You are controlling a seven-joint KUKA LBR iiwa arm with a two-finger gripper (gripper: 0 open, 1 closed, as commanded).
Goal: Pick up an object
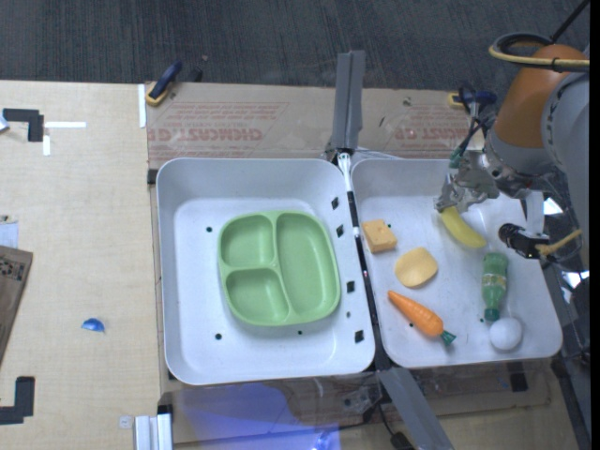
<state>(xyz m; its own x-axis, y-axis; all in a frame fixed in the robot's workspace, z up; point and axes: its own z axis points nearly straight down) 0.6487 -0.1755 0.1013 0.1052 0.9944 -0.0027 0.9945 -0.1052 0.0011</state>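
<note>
Two fingers of the gripper (457, 195) close on the banana's (462, 228) far end in the right bin (412, 350); likely light, smooth plastic, safer gripped across its curved middle.

1. I'm seeing bright, even overhead light; both white bins (178, 251) look washed out.
2. Soft shadows sit under the green tray (279, 268).
3. A bluish glare patch (253, 415) shows along the bottom edge.
4. Focus is slightly soft throughout.

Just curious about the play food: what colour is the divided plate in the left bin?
Light green, as the camera view shows: the divided plate has three compartments.
</note>
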